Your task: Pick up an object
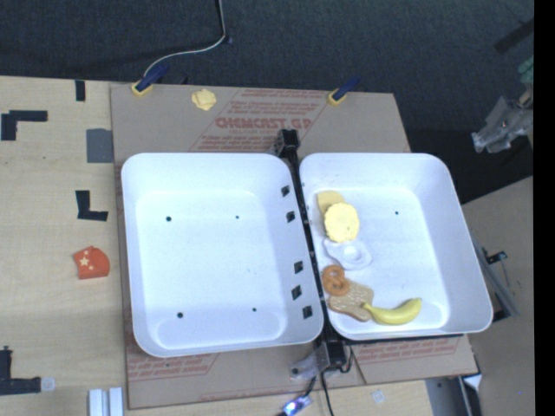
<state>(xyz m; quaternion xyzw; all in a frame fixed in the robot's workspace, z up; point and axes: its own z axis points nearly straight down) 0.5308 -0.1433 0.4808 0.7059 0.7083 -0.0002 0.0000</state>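
Cardboard [260,124] printed with red lettering is spread over the wooden bench [52,198], and two white bins are set on it side by side, touching along their inner walls. Nothing but four dark dots is seen on the floor of the left bin [139,232]. The right bin [416,224] carries all its objects along its left side: a yellow banana [397,312] is laid near the front wall, a round yellow piece [342,222] is placed further back, a white piece [351,254] is found between them, and a small orange ring [335,278] is seen just beside a tan piece [349,300]. The gripper [501,128] is held well apart from the bins, off the bench at the right, blurred; whether it is open or closed cannot be told. A red-orange block [92,263] is left on the bench
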